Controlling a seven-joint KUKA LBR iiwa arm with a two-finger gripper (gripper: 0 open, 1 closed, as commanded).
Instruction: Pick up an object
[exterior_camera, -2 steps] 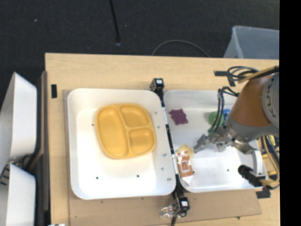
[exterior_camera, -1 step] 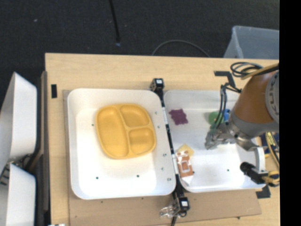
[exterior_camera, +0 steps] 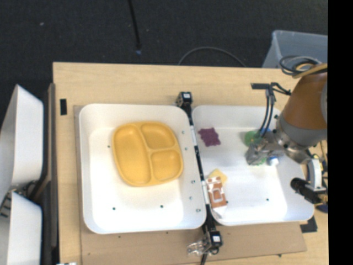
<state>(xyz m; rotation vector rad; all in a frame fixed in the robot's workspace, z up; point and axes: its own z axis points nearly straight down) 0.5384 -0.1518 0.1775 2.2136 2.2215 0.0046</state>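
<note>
A wooden bench (exterior_camera: 66, 87) bears two bins. In the right bin (exterior_camera: 242, 211), the gripper (exterior_camera: 257, 154) hangs low beside a green object (exterior_camera: 251, 136), probably lining up a grasp; its finger state is unclear.

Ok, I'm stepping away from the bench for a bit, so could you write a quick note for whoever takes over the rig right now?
End effector: low in the right bin, at a green object near the bin's far side. Whether anything is gripped cannot be told from this view.
Right bin also holds a purple object and a yellow and orange item against the divider.
Left bin holds a yellow divided plate.
Done: arm lowered at the green object.
Left: confirm a grasp, then lift an object.
</note>
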